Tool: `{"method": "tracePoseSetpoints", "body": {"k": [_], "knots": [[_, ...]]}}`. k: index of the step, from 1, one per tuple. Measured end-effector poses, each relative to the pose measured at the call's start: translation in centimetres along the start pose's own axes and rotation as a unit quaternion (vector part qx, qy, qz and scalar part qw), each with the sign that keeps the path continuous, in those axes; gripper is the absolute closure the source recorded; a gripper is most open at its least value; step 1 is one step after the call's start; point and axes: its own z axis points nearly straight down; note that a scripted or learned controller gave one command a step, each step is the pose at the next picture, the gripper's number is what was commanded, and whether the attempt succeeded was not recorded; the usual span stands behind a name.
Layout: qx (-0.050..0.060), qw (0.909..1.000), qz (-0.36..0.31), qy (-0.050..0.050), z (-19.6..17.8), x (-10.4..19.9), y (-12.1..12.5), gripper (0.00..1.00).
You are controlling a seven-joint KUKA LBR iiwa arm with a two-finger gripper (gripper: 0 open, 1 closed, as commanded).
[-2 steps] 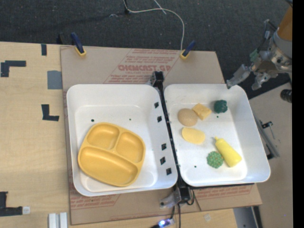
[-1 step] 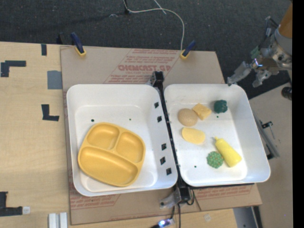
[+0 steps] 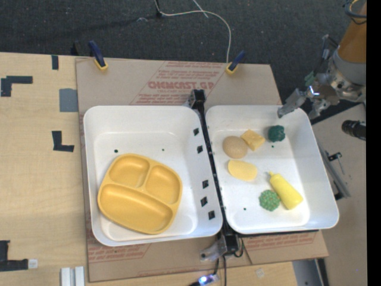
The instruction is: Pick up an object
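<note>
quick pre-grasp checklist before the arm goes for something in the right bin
1. Gripper free of any object: ok, nothing shows between its fingers.
2. Gripper over the right bin: not ok, it sits at the bin's far right corner edge.
3. Nearest target reachable: ok, the dark green piece lies apart from its neighbours.
4. Crowded picks flagged: not ok, the yellow bottle touches the green broccoli; the tan ball touches the yellow block.
5. Finger opening: cannot tell.
6. Yellow divided plate out of the way: ok, it lies in the left bin.
</note>
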Motion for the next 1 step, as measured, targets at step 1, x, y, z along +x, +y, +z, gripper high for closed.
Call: {"method": "tracePoseSetpoints", "body": {"k": [1], "knots": [[0.000,1.0000,-0.001,0.000,4.76,0.21,0.73,0.00]]}}
